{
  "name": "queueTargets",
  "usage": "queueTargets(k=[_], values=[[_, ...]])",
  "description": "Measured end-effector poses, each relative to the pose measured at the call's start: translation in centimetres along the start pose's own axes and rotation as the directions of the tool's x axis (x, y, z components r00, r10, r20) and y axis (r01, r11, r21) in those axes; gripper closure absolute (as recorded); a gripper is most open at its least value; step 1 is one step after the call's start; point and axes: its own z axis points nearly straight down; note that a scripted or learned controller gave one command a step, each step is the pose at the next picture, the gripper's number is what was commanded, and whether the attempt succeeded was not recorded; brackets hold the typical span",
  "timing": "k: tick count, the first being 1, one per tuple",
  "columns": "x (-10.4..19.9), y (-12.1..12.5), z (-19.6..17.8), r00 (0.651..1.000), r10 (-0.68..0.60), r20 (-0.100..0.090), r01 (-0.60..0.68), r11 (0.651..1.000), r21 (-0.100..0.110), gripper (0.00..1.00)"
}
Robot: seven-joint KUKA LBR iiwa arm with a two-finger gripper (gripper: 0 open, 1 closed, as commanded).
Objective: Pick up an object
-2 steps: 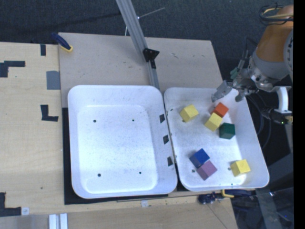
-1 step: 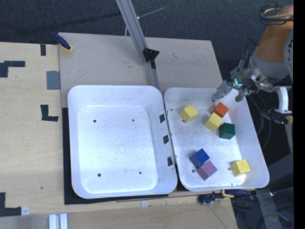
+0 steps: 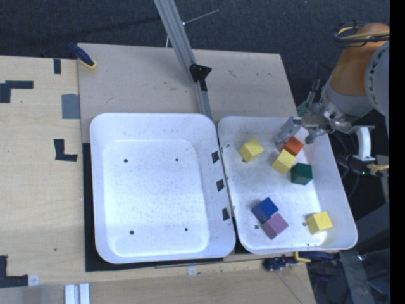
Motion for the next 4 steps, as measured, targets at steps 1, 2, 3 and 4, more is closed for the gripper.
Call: queueTargets(k=[1, 2, 3, 4], values=[[-0.9, 0.7, 5.2, 1.0, 0.001, 0.005, -0.001, 1.0, -0.009, 0.0], [-1.0, 1.2, 5.5, 1.0, 0.0, 0.008, 0.0, 1.0, -0.022, 0.0], [-1.0, 1.2, 4.6, 1.0, -0.002, 0.009, 0.002, 1.0, -0.024, 1.0], [-0.4, 1.1, -1.6, 1.0, -0.001, 0.0, 0.001, 1.0, -0.01, 1.0]])
